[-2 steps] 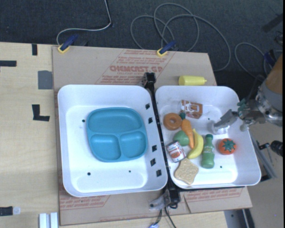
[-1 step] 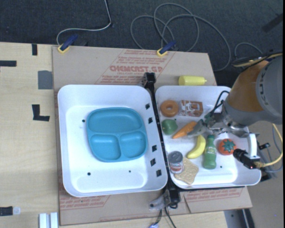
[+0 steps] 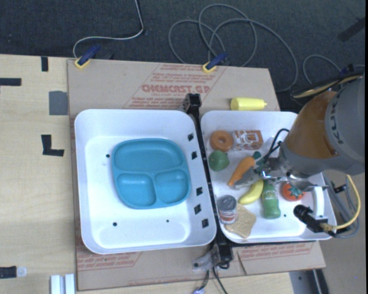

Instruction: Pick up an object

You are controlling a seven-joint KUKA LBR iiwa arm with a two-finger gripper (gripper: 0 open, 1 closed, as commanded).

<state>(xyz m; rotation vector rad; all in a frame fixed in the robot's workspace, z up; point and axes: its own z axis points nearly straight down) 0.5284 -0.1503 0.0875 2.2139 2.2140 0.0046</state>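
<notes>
1. The left bin (image 3: 86, 164) holds a blue divided plate (image 3: 150, 171) near its centre, with bare white floor all round it.
2. Right of the plate, past the bins' shared rim, the right bin (image 3: 257, 116) is crowded: donut (image 3: 221, 141), green ball (image 3: 218, 160), carrot (image 3: 240, 171), banana (image 3: 251, 193), green bottle (image 3: 270, 201), can (image 3: 227, 208).
3. The claw (image 3: 264, 171) hangs over the carrot's right end; whether it is apart or together cannot be told.
</notes>
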